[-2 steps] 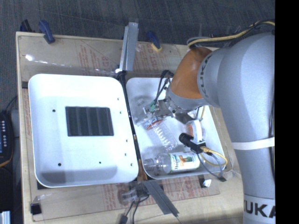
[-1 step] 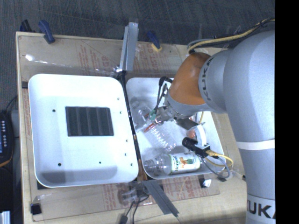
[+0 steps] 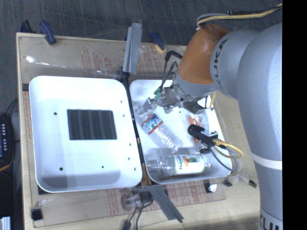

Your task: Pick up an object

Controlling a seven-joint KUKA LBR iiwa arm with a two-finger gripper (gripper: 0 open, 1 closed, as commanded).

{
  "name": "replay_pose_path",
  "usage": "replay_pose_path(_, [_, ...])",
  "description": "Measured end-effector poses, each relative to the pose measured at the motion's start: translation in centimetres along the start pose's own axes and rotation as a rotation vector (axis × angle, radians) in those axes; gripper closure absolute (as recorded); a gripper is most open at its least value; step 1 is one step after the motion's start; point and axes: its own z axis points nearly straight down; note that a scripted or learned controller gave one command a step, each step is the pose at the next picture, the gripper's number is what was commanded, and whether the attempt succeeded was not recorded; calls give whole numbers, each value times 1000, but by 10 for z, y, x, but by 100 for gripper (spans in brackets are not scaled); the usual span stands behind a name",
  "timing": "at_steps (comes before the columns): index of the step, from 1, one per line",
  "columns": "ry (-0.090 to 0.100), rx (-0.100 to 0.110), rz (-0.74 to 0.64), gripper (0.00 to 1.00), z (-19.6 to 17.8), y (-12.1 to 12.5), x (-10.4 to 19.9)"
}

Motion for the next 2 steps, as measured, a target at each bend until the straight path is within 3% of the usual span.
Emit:
replay_pose_path(1, [0,1,-73,0,102,15,-38])
replay_pose_path(2, [0,1,-77,100,91,15,-38])
